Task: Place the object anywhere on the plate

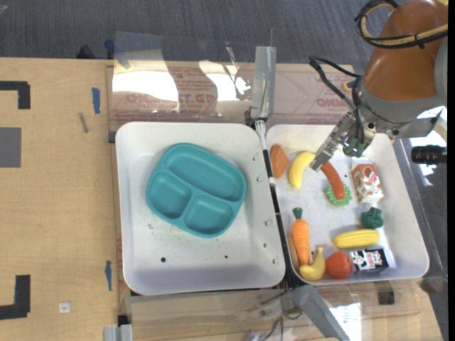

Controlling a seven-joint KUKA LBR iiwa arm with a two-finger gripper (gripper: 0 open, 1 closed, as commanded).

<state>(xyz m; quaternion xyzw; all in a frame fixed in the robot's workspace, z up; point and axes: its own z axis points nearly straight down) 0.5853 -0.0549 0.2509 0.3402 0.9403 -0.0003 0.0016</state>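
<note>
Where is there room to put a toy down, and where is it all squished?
The teal plate has three bare sections, with bare floor of the left bin around it. The right bin is crowded: bananas, carrot, corn, tomato, cartons; one small bare patch between carrot and corn.

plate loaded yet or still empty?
Empty. The teal plate in the left bin shows three bare compartments; the toy food lies in the right bin.
</note>
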